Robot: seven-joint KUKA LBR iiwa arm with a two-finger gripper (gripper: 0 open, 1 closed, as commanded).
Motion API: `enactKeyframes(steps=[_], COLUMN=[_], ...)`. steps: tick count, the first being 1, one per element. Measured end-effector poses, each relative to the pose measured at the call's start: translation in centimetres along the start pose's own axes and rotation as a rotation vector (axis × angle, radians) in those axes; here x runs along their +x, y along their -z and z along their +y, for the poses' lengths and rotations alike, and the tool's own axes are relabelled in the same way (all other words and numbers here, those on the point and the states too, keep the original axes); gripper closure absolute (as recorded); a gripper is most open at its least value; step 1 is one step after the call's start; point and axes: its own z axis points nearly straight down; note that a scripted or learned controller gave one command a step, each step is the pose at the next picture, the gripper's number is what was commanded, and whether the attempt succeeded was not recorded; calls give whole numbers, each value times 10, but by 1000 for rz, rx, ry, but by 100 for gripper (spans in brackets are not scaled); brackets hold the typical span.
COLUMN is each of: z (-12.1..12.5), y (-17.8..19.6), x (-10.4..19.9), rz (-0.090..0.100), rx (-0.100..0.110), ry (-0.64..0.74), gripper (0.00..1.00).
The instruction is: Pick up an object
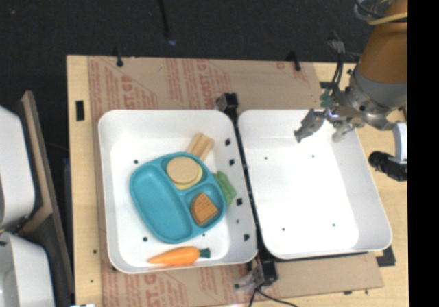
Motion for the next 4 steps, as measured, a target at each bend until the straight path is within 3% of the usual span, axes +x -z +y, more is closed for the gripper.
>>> enactKeyframes(steps=[1,2,3,4], z=[20,32,33,6], y=[-53,-57,-91,-89], x=[-18,-43,-56,-83], rz=[0,0,0,-1], rx=[5,1,2,1], ry=[-1,-1,0,-2], gripper=[0,0,0,0])
